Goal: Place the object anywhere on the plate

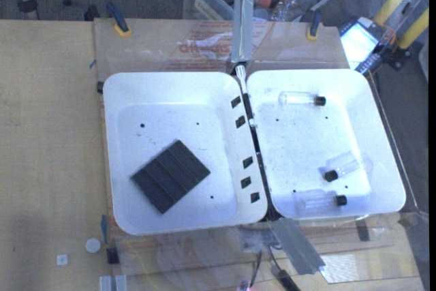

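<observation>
Bottom vial [320, 201] lies in your right bin [381, 140], dark plate [170, 176] in the left (arm absent, gripper state unknown). You're pre-pick: grab a vial first.

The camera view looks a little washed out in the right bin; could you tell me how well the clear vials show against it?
Camera view: the right bin is brightly lit, so the three clear vials nearly vanish; their black caps mark them. The dark plate in the left bin reads sharply.
</observation>
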Robot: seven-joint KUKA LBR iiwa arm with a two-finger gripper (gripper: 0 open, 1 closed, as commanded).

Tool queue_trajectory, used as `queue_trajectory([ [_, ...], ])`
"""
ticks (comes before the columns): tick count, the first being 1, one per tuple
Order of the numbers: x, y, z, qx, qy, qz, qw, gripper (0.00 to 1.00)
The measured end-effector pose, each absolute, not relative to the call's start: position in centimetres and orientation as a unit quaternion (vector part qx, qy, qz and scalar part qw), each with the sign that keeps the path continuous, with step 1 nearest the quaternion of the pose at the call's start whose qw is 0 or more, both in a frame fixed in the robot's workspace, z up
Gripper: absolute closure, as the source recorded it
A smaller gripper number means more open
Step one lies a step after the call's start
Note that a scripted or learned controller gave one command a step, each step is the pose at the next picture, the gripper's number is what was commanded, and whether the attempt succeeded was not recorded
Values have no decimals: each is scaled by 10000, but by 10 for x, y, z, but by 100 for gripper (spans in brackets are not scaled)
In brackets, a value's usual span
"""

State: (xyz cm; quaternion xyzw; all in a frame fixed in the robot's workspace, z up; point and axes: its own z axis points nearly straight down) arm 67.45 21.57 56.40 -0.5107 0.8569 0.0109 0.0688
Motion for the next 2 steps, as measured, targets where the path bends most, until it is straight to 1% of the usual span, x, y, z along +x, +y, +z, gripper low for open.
queue_trajectory([
  [2, 675, 216, 590, -5084, 8571, 134, 826, 100],
])
